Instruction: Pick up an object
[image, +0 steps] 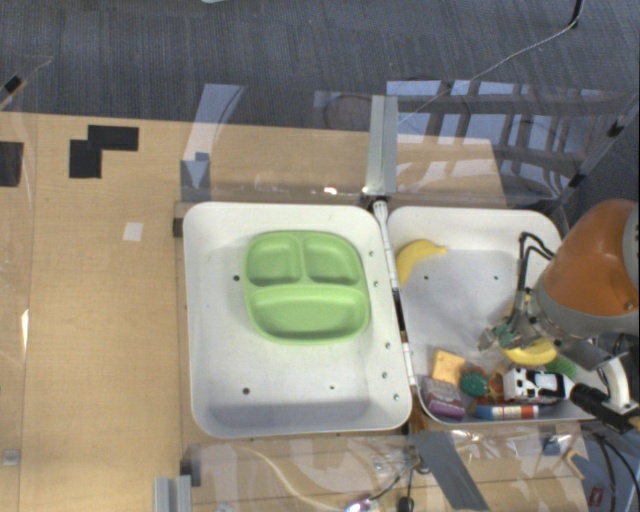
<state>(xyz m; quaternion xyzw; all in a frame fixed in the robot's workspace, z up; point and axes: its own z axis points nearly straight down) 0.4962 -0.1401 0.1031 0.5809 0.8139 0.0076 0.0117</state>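
Hovering over right bin (470, 290) – end effector (522, 338) just above small banana (531, 353); grip state can't tell, w/ toys nearby.

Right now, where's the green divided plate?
The green divided plate lies flat in the middle of the left bin, across the divider from the yellow banana-like piece in the right bin.

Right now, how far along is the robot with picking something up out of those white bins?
Done: the arm has reached into the right bin, and its end effector is low over the pile of small items near the front. In hand: it sits right at a yellow banana-shaped toy, but a grip cannot be confirmed. Left: closing securely and lifting. The green divided plate lies in the left bin.
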